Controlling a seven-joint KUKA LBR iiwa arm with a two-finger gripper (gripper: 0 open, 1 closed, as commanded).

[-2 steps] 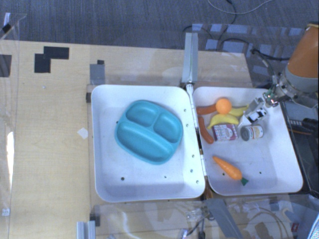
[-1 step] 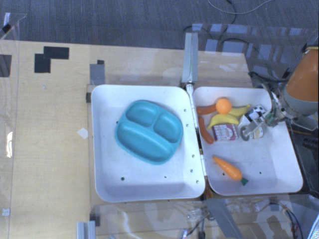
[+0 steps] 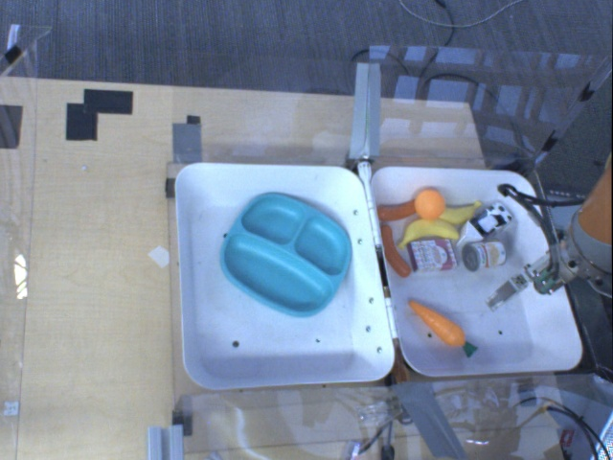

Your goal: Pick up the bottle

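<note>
Claw (image 3: 510, 291) hangs beside small black-and-white bottle (image 3: 491, 220) — smooth, rounded plastic.

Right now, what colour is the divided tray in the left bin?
Blue, a teal shade; the tray shows best in the camera view.
</note>
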